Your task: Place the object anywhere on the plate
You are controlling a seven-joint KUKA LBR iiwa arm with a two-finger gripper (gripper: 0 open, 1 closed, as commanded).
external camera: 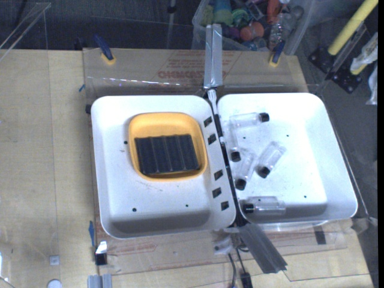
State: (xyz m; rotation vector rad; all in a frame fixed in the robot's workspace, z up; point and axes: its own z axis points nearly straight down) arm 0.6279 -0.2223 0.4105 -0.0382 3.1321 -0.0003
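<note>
Several clear vials point(268, 158) right bin point(312, 110); yellow plate point(167, 122) left

Yellow plate point(166, 125): square, rounded corners, centre-left of frame, flat in left bin; dark ribbed rectangular pad covers its middle. Clear vials with black caps point(268, 159): several, lying on sides, scattered centre-right of frame in right bin, well apart from plate.
</note>
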